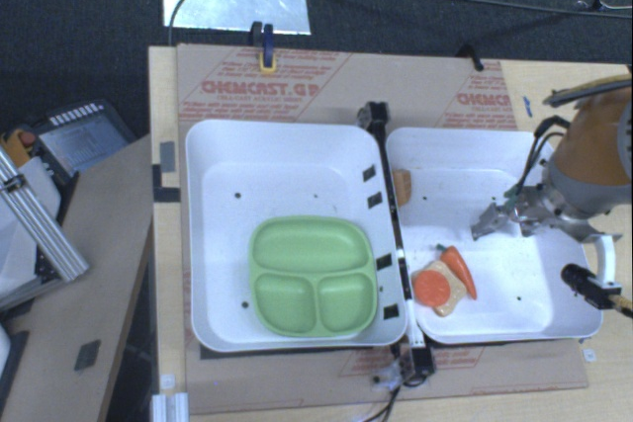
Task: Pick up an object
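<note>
Two white bins sit side by side: the left bin [213, 173] holds a green divided tray [314, 274]. Over the right bin [465, 148] hangs the arm's gripper [492, 222]; whether its fingers are apart, I cannot tell. Near the front lie a carrot [458, 270] and a tomato [431, 287], touching.
</note>
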